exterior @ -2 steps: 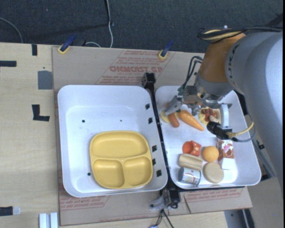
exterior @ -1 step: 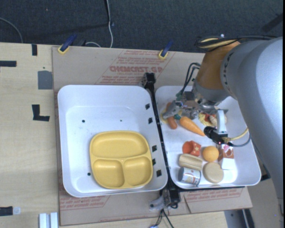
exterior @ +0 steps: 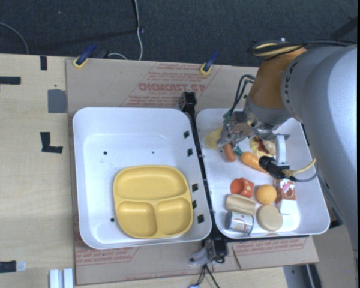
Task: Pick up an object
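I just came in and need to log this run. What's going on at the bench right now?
A grey arm with an orange band reaches in from the right, its gripper down in the right bin near the far left corner, right over a small reddish sausage-like piece among scattered toy foods. Whether it holds anything can't be told. The left bin holds a yellow divided plate.

Arm (exterior: pixel 324 101) cut off by right edge of view; its bulk hides far right corner of right bin (exterior: pixel 315 221). Gripper (exterior: pixel 231 138) fingertips lost among clutter, jaw gap unreadable. Yellowish item (exterior: pixel 212 139) beside fingertips partly covered, possibly toy lemon. Small red-white piece (exterior: pixel 287 190) too small to identify. Can (exterior: pixel 241 223) label blurred. Bench (exterior: pixel 24 179) cropped at left and bottom.
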Tool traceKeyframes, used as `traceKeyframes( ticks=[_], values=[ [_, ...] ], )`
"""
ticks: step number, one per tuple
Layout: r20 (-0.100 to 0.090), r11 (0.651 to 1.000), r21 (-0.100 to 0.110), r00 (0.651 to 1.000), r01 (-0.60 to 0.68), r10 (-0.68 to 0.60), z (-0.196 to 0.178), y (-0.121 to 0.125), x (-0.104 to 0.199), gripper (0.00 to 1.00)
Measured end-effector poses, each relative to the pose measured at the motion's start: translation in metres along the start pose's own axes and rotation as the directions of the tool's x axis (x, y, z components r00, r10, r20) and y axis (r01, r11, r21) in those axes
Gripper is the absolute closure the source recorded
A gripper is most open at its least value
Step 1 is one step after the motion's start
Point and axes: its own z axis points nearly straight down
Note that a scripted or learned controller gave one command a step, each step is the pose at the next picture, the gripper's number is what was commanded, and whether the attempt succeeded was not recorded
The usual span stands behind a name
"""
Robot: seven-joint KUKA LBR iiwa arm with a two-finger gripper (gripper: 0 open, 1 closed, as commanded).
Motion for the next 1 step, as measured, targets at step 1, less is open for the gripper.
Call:
traceKeyframes(
  ticks=[1],
  values=[
    [-0.001,1.000,0.002,1.000,0.004,-0.004,-0.0925,-0.0480,0.0629,1.00]
  ],
)
